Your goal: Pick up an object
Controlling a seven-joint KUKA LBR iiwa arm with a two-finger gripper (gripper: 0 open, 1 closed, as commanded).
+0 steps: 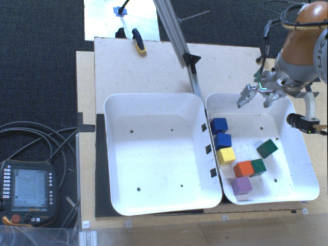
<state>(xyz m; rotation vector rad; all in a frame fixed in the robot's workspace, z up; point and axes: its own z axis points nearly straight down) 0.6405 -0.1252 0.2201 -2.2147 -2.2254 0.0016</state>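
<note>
My gripper [256, 99] hangs over the far edge of the right bin [300, 176], its two fingers spread apart with nothing between them. Below it in that bin lie several cubes: two blue cubes [219, 125] [222, 140] by the left wall, a yellow cube [226, 155], an orange cube [244, 168], a purple cube [241, 185], and two green cubes [267, 148] [258, 166]. All the cubes sit apart from the gripper, nearer the camera.
The left bin [159, 155] stands beside the right one. A slanted metal pole [174, 27] crosses the bench behind the bins. A teach pendant [28, 191] and cables lie at the lower left. A clamp [138, 41] rests on the bench's far side.
</note>
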